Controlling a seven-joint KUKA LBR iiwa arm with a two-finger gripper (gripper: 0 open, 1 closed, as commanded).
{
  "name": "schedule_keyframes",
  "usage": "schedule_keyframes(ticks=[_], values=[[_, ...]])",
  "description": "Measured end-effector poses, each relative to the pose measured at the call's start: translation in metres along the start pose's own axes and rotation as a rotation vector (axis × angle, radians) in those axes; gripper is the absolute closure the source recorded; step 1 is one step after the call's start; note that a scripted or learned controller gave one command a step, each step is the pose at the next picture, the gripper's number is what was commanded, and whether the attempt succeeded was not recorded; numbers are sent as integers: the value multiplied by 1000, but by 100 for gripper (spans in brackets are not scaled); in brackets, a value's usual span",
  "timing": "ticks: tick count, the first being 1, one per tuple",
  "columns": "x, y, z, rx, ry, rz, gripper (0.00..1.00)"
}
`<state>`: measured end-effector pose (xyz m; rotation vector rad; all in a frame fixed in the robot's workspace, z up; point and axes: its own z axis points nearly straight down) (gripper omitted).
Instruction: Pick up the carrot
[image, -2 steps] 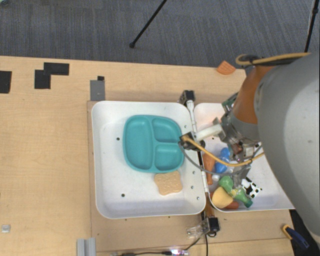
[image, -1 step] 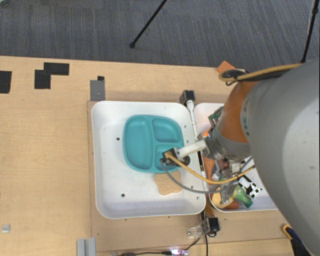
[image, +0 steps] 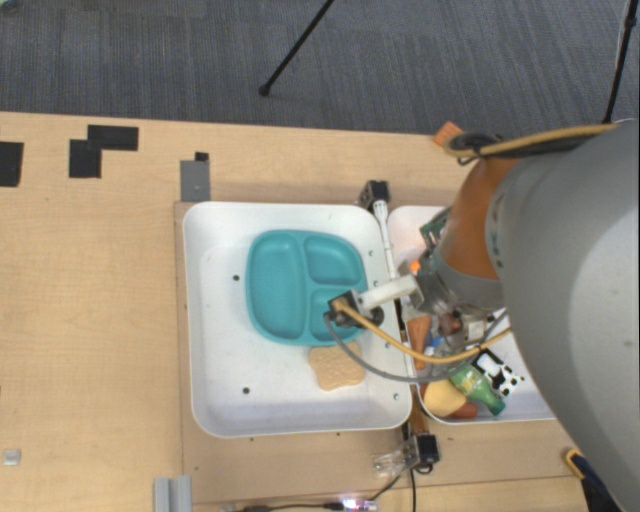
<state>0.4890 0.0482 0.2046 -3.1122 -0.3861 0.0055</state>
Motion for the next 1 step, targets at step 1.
schedule_keyframes(ticks=[1], values=[[12,-44,17,-1,1,35,100]])
